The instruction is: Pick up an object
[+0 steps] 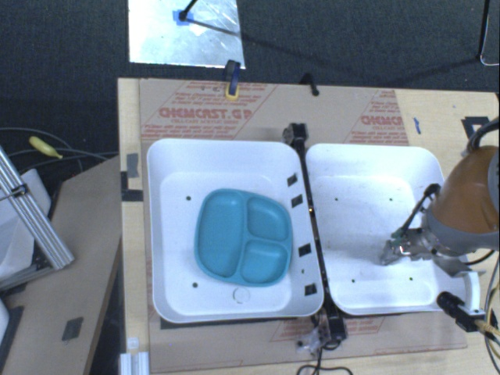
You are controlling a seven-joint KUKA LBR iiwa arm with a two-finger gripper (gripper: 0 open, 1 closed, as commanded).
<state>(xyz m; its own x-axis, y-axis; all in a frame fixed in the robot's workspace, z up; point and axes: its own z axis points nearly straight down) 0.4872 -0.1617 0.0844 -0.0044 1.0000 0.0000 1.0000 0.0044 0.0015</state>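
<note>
even bright light; slight blur

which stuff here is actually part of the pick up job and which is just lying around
Part of the job:
- blue divided plate, lying in the left bin
- tool, over the right bin

Just lying about:
- yellow clamp at the far edge of the bench
- foil sheet on the dark floor
- aluminium frame at the view's left
</note>
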